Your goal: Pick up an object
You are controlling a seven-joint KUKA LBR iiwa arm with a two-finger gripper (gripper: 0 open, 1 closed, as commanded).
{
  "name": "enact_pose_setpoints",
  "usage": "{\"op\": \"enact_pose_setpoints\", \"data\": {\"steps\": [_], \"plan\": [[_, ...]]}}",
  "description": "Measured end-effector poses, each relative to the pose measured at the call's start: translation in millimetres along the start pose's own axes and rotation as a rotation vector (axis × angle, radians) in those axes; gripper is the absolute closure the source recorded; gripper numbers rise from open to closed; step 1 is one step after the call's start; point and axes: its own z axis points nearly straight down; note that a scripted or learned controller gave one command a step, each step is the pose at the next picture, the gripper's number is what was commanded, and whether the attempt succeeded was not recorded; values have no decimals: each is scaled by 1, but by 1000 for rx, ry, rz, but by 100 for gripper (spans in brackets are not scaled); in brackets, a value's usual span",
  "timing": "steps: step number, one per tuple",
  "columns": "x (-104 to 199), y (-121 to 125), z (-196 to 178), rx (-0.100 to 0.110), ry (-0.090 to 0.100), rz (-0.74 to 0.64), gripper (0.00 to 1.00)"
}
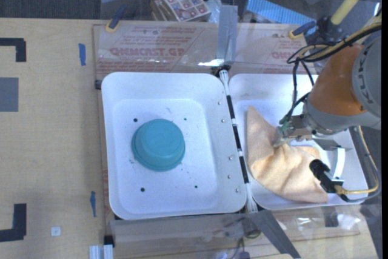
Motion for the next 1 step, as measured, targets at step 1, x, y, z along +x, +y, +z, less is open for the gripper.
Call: {"op": "enact_pose_setpoints", "data": {"steps": [1], "plan": [[23,57,-84,13,4,-274,100]]}}
